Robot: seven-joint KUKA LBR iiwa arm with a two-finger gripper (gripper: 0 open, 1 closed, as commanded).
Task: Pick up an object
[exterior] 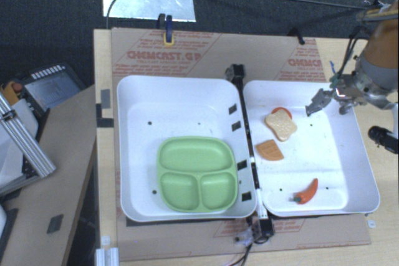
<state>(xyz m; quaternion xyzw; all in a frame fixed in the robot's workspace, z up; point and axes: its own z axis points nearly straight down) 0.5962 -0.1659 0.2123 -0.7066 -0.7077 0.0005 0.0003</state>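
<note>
Up at the right side of the view, the gripper [329, 101] has its two dark fingers spread apart, one reaching left toward the middle of the right bin and the other pointing down nearer the wrist, with nothing between them. It hangs over the upper right part of the right bin [358, 134], above bare white floor, and touches none of the objects. Behind it the grey wrist leans in from the right edge at a slant, thin cables run along it, and the orange band [380, 43] shows above on the arm [377, 68]. Nearest to the fingers, to their left and a little lower, lies a pale tan bread-shaped piece [282, 126] with a red piece [282, 112] tucked against its upper edge, partly covered by it. Just below these, close but apart, sits a small orange wedge [270, 150]. Well apart, near the front wall of the same bin, lies a curved red-orange pepper-like piece [306, 191], its darker end pointing left. Across the divider, the left bin [143, 103] bears a green tray with three compartments [197, 172] resting in its front right part. Both bins sit on a brown cardboard sheet [206, 50] printed with red letters.
</note>
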